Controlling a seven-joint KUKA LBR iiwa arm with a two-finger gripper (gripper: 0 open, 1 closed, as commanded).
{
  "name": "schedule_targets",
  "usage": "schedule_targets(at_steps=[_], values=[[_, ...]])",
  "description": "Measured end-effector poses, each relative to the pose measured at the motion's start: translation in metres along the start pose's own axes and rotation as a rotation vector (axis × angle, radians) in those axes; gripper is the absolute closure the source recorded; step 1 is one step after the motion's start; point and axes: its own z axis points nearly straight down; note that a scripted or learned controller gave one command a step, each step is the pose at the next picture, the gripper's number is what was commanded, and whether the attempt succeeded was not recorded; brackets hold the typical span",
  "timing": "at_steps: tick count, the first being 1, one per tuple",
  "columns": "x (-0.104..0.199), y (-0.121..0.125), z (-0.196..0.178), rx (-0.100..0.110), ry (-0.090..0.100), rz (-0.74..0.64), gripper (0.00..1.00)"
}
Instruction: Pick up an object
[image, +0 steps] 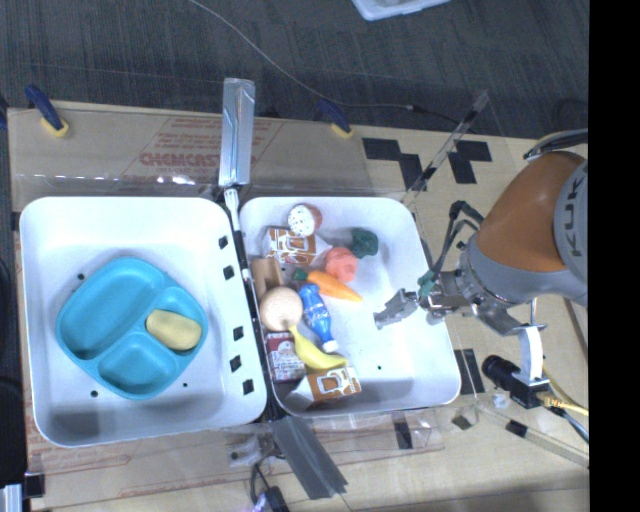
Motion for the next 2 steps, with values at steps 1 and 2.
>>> schedule_targets(at_steps=[1,2], values=[[0.075,0.078,0.102,0.004,0.002,-0.138,0.0],[0.074,0.079,0.09,0.001,0.0,-0.141,1.0]])
